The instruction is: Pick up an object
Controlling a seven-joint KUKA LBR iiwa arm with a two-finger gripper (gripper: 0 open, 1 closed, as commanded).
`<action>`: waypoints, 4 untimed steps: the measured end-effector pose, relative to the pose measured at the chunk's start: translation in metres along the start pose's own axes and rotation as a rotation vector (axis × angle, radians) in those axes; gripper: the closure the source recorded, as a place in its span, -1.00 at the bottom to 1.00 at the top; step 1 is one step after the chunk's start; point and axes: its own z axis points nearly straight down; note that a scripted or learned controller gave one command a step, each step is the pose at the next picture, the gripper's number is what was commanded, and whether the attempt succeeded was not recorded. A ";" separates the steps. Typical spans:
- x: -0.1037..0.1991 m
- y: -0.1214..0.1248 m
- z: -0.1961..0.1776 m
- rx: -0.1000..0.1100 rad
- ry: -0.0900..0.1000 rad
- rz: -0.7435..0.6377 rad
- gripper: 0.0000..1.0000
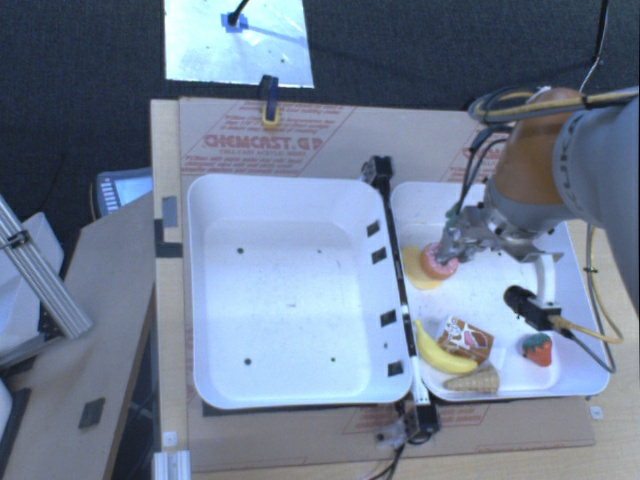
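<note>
Where red "CHEMCAST GP" lettering [264, 141] marks cardboard, pincer [447, 253] over pink donut [437, 262], grip indiscernible.

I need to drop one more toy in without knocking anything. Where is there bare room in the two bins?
The left bin has bare floor from wall to wall. The right bin is crowded: the gripper is over the pink donut, with the banana, cone and strawberry along the near edge.

a tan wooden bench [110, 298] carries a sheet of cardboard [300, 133] printed in red letters. on the cardboard sit two shallow white bins side by side, the left bin [205, 298] touching the right bin [580, 363] along a black-clipped seam.
</note>
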 end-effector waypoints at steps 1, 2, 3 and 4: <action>0.051 -0.019 -0.061 -0.001 0.002 -0.005 1.00; 0.114 -0.029 -0.057 0.005 0.003 -0.007 1.00; 0.158 0.030 -0.161 -0.012 0.003 -0.007 1.00; 0.237 -0.008 -0.138 0.007 0.003 -0.008 1.00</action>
